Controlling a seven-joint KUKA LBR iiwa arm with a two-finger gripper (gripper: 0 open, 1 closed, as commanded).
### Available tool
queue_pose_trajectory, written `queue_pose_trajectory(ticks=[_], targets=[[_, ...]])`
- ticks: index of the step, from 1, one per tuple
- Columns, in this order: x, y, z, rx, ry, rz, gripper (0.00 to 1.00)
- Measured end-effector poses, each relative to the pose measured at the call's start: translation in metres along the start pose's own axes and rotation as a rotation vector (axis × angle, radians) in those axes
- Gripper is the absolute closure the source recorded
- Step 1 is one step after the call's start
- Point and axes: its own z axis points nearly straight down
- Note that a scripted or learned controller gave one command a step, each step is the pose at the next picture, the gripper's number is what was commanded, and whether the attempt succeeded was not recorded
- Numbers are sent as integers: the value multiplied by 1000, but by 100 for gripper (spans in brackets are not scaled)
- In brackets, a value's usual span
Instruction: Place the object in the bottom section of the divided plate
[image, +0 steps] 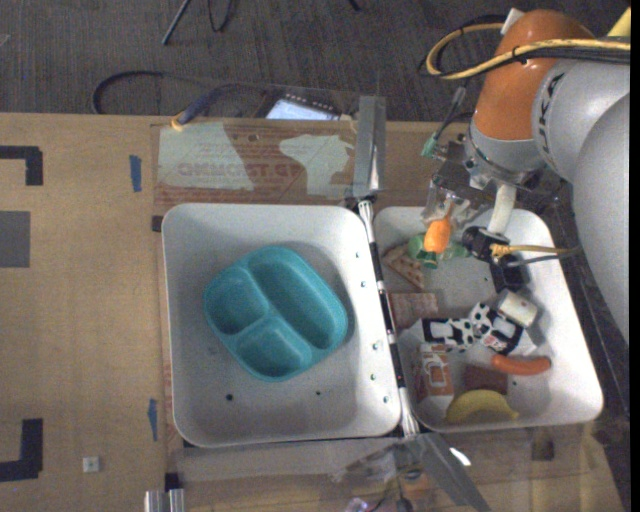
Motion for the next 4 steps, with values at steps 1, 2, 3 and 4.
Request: queue_pose_trajectory(ticks=[1, 2, 3, 4], targets=[[0, 0, 0, 0, 0, 0, 0], [-27, 10, -29, -4, 2, -7, 0], [-26, 10, -35, 0, -1, -9, 100], [-42, -31, -34, 1, 2, -120, 100]])
